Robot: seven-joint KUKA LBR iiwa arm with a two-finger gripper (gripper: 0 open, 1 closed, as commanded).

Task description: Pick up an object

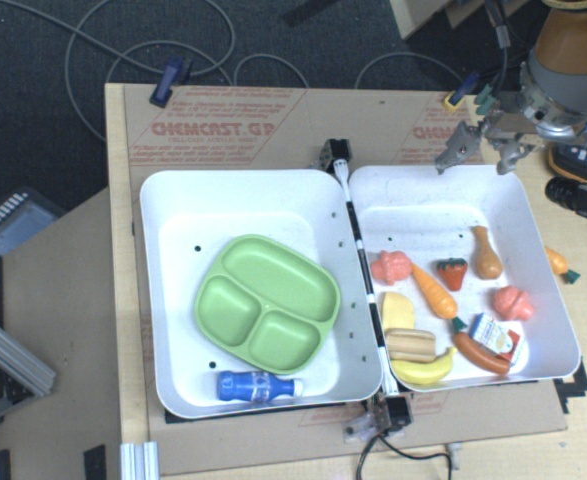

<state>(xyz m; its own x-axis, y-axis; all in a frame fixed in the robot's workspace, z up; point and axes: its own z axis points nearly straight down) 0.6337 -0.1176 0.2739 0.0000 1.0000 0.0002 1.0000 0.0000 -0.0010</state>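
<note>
My gripper (480,156) hangs over the far rim of the right bin (423,203), fingers spread open and nothing between them. Below it in that bin lie several toy foods: a brown drumstick (486,253), a strawberry (453,272), a carrot (433,290), two pink pieces (391,265) (511,302), a yellow wedge (398,312), a bread roll (411,344), a banana (423,370), a sausage (481,354) and a small packet (495,332). All of them lie nearer the camera than the gripper, apart from it.
The left bin (173,218) holds a green divided plate (266,303) and a blue bottle (256,386) lying at its near edge. A small orange toy (557,262) lies outside the right bin's right rim. Cables and clamps sit along the board's far edge.
</note>
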